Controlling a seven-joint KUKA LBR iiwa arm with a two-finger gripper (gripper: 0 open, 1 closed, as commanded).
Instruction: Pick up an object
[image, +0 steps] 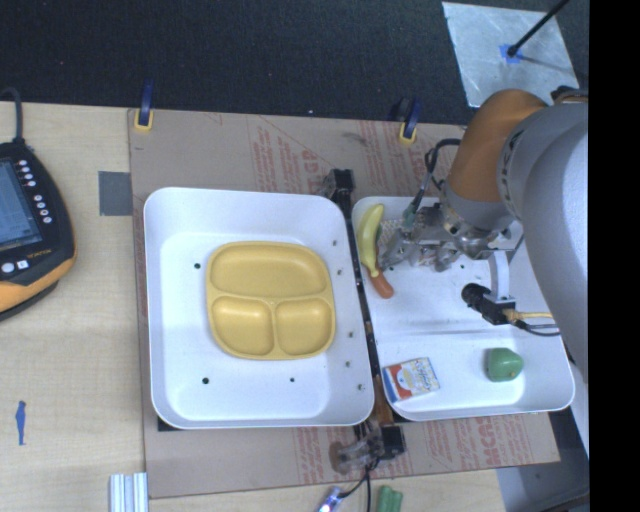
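The arm reaches in from the right over the right bin (540, 395), and its end effector (425, 245) hangs low over that bin's far left part, a tangle of grey metal and cable from this angle; whether it is open or closed cannot be told, and nothing is seen in its hold. The nearest things to pick are the banana (370, 236) and the carrot (382, 285), both lying just to the camera-left of the end effector, along the wall that the right bin shares with the left bin (175, 300). The banana's long axis runs roughly up and down the view, parallel to that wall, with the carrot at its near end, angled slightly outward. So the likely move is a short shift toward the shared wall and a descent, with the grip set across the banana's narrow width; the wall close behind leaves little room on that side. Farther off, toward the near edge of the right bin, lie a small card packet (411, 379) and a green ball (503, 364), well apart from the end effector. The left bin holds a yellow tray (270, 299) with three compartments. A teach pendant (28, 235) rests on the desk (70, 400) at far left.
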